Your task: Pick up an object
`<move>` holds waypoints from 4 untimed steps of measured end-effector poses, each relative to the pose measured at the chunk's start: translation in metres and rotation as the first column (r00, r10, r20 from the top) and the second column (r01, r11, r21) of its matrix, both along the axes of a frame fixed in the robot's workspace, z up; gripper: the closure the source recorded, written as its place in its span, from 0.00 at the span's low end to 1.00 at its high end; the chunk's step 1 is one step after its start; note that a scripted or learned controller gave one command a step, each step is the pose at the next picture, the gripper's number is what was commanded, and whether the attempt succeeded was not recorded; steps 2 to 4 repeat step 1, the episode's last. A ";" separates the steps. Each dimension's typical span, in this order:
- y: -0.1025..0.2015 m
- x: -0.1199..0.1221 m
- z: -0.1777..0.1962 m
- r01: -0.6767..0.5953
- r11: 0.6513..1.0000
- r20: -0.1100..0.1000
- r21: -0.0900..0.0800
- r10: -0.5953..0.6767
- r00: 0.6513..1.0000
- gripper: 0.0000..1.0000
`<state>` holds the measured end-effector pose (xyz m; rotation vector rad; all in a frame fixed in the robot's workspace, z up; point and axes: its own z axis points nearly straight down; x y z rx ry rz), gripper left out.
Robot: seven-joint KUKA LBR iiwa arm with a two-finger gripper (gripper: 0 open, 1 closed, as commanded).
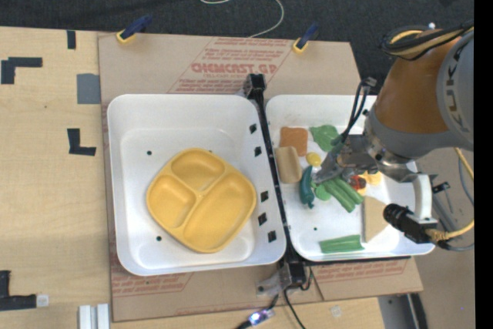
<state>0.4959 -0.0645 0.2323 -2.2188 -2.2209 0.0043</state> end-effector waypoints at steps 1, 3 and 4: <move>0.002 -0.007 -0.019 0.001 1.000 -0.004 0.000 -0.001 1.000 1.00; 0.002 -0.007 -0.019 0.001 1.000 -0.004 0.000 -0.001 1.000 1.00; 0.002 -0.007 -0.019 0.001 1.000 -0.004 0.000 -0.001 1.000 1.00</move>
